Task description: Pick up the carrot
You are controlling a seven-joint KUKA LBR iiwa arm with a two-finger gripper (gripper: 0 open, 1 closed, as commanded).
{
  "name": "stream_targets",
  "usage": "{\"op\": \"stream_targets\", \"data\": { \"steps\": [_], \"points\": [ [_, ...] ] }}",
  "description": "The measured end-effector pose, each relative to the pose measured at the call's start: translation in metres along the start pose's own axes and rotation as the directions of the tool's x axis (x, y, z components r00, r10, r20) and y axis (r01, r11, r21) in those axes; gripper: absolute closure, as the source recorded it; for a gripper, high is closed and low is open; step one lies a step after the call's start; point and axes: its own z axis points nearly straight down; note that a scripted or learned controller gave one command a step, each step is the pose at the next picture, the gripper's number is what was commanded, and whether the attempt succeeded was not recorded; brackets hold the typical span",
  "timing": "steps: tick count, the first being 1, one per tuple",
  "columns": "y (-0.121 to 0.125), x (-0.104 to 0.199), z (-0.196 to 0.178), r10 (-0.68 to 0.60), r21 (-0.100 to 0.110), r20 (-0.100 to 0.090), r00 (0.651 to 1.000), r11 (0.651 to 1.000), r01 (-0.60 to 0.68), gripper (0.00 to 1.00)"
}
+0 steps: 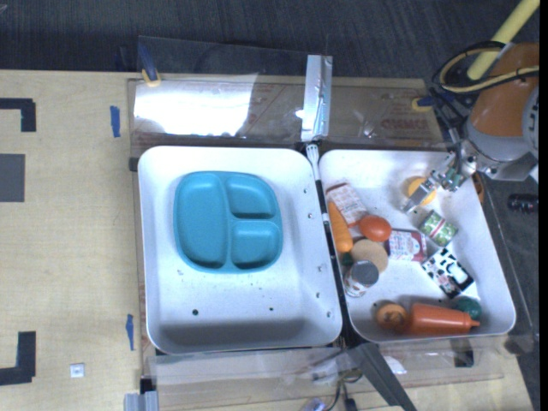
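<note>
Orange carrot against right bin left wall, beside tomato. Gripper near bin's far right corner, above yellow item; jaw state indeterminate.

A pale wooden bench fills the left and lower part, with black tape marks and blue tape bits near its left edge. Beyond its far edge lies dark grey carpeted floor. Light glares on clear plastic sheeting at the far edge.

Arm: grey rounded casing, orange band, black and yellow cables looped above; small metallic gripper.
</note>
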Motion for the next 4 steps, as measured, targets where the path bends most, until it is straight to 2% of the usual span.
{"op": "stream_targets", "data": {
  "steps": [1,2,3,4],
  "points": [
    [0.003,-0.008,-0.086,-0.116,-0.011,0.033,0.993,0.993,0.116,0.00],
    [-0.004,-0.004,-0.001,-0.262,0.002,0.008,0.965,0.965,0.262,0.00],
    [-0.009,-0.007,0.002,-0.476,0.008,0.018,0.879,0.879,0.476,0.00],
    [-0.007,-0.006,0.003,-0.681,0.011,0.023,0.732,0.732,0.681,0.00]
  ]
}}
